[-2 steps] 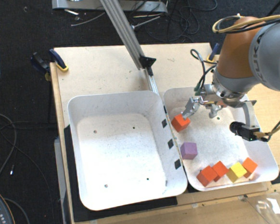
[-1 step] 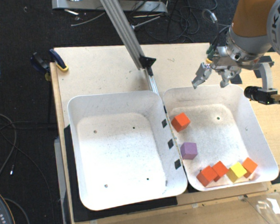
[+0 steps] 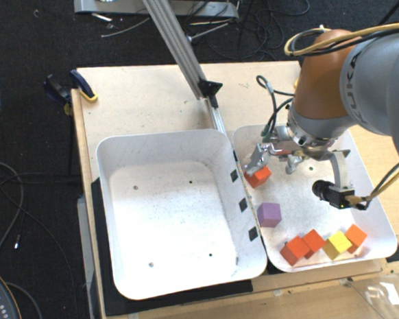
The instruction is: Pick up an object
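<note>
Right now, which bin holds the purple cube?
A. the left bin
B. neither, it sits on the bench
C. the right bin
C: the purple cube lies on the floor of the right bin, below the gripper and above the row of red, orange and yellow blocks.

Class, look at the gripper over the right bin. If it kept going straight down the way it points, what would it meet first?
Most likely the orange-red cube: the gripper hangs right over it, finger tips at its top edge. Depth is unclear from this slanted view, so it may just miss and land on the right bin's floor.
</note>
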Controlling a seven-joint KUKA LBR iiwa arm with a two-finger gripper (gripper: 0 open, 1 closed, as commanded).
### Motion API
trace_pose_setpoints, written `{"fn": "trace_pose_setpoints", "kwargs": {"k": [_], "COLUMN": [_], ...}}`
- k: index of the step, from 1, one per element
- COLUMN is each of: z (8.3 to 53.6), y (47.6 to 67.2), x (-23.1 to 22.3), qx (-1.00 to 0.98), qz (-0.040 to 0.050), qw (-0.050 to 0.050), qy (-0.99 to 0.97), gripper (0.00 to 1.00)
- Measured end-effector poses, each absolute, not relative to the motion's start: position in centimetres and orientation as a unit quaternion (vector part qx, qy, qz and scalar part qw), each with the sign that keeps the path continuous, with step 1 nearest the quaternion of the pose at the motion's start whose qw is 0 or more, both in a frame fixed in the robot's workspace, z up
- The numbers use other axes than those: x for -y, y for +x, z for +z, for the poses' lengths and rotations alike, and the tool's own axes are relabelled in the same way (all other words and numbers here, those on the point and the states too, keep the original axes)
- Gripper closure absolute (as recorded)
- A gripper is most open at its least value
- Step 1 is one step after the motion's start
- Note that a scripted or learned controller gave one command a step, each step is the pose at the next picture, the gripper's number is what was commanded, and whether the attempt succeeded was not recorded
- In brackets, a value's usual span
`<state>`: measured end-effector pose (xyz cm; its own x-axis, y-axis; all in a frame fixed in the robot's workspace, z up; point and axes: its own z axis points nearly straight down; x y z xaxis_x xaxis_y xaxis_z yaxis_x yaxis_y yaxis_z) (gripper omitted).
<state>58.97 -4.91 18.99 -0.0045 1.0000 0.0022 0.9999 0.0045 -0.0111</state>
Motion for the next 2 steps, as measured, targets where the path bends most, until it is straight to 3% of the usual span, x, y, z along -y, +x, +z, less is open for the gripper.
{"fn": "trace_pose_setpoints", "kwargs": {"k": [1, 2], "z": [15.4, 15.2], "y": [61.4, 63.2], "x": [15.2, 17.2], "qx": [0.705, 0.706], "qz": [0.0019, -0.0002], "qw": [-0.002, -0.002], "qy": [-0.71, -0.708], "gripper": [0.0, 0.0]}}
